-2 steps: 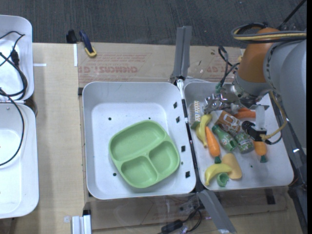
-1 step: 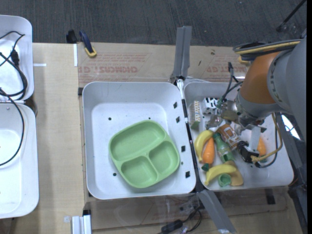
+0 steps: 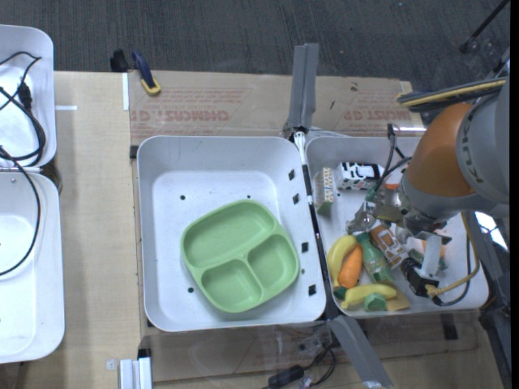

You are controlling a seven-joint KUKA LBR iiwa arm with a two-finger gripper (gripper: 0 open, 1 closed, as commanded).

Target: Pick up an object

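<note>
From my screen I see the arm (image 3: 454, 156) reaching in from the right of the frame and hanging low over the right bin (image 3: 478, 286), its orange band above the wrist covering much of that bin's upper half. The gripper (image 3: 388, 217) sits down among the clutter at centre right, but the wrist hardware hides the tips — whether the jaws are spread or pressed together, I cannot tell, and I see nothing clearly caught between them. The candidates all lie in that bin: a carrot (image 3: 350, 267) beside a banana (image 3: 339, 251) at the bin's left side, a second yellow banana-like piece (image 3: 369, 292) along the lower edge, a small pale block (image 3: 327, 185) near the upper left corner and a black-and-white item (image 3: 357, 173) just right of it. The left bin (image 3: 154, 217) in the middle of the frame holds a green divided plate (image 3: 239, 255). I judge this to be the descent or the closing stage of a grasp — not yet a lift. The next move calls for a firm close on one item, then a straight rise clear of the neighbours, which are packed close together and could get dragged along.
</note>
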